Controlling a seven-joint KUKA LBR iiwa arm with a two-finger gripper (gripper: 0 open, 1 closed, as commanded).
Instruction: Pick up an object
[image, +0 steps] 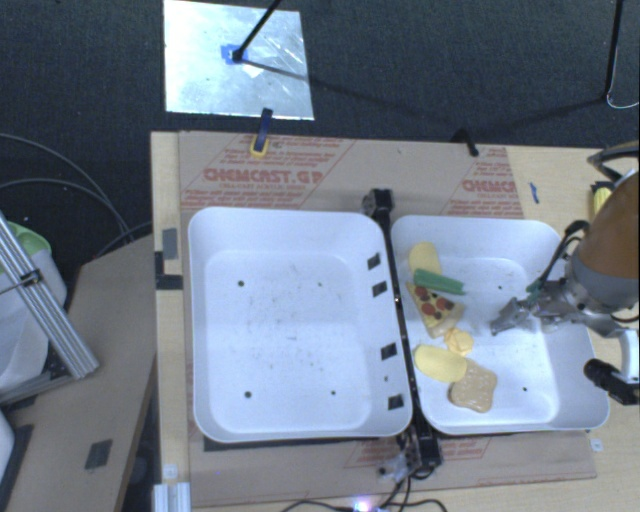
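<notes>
The right bin (520, 405) holds several toy food pieces along its left side: a yellow piece (423, 256), a green strip (440, 282), a pizza slice (438, 308), a small yellow bit (459, 341), a pale yellow oval (440, 362) and a tan toast piece (473, 389). My gripper (508, 318) reaches in from the right and hangs low over the bin's middle, right of the pizza slice and apart from it. Nothing shows between its fingers.
The left bin (290, 325) stands beside the right one, with a black divider (395, 320) between them. Both sit on a cardboard sheet (330, 170). A metal frame (40, 300) stands at the far left, off the bench.
</notes>
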